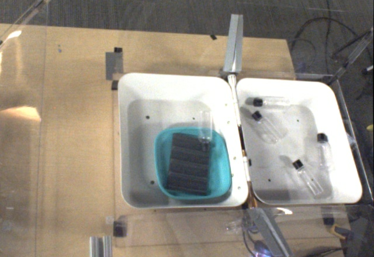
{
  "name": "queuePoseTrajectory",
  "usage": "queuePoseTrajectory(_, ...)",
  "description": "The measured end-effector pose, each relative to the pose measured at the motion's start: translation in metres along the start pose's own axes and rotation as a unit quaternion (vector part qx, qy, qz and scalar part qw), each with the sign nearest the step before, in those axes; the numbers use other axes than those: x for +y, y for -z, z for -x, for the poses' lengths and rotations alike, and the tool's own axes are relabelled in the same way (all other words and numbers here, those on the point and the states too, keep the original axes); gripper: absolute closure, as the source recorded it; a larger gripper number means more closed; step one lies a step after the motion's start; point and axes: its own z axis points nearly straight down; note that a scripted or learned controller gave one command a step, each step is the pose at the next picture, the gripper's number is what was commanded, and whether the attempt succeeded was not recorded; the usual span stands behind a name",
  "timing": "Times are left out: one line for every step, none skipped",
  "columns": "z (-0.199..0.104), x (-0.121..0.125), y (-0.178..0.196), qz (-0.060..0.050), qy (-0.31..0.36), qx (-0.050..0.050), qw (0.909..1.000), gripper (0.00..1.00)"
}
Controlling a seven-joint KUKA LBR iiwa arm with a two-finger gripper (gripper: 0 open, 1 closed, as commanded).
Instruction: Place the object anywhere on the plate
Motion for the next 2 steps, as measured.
queuePoseTrajectory(-0.046, 0.022, -0.213, -0.009, 0.007, 0.005, 0.9999, 1.0)
queuePoseTrajectory(-0.117, 0.069, -0.224, -0.008, 0.005, 0.005, 0.9999, 1.0)
